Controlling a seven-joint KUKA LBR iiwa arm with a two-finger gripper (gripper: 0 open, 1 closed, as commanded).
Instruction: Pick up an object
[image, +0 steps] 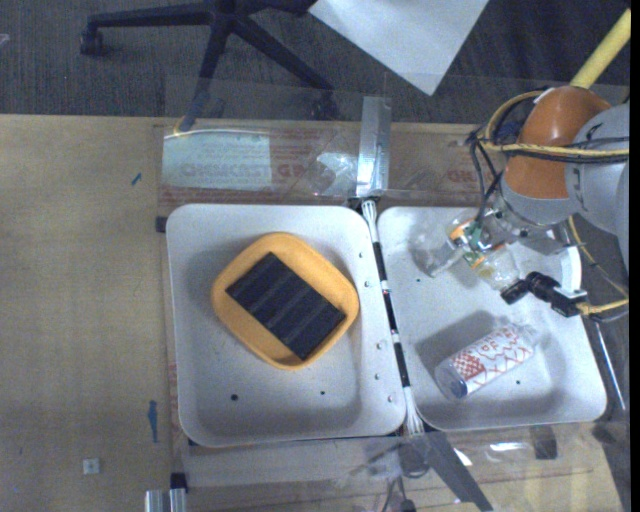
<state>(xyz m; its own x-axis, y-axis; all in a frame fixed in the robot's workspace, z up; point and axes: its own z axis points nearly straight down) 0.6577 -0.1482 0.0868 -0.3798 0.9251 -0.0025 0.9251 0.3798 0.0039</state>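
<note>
A red-and-white patterned cup (487, 358) lies on its side in the near half of the right bin (580, 400). My gripper (442, 258) hangs low over the far left part of that bin, up and to the left of the cup and apart from it. Something clear and crinkled (505, 268) lies just right of the gripper; what it is I cannot tell. In the left bin (200, 400) rests a yellow-orange tray-like object (285, 298) with a black ribbed panel on top.
The grey arm with its orange band (545, 150) enters from the upper right over the right bin's far corner. A metal divider (390, 320) runs between the two bins. A taped label strip (220, 160) lies behind the left bin.
</note>
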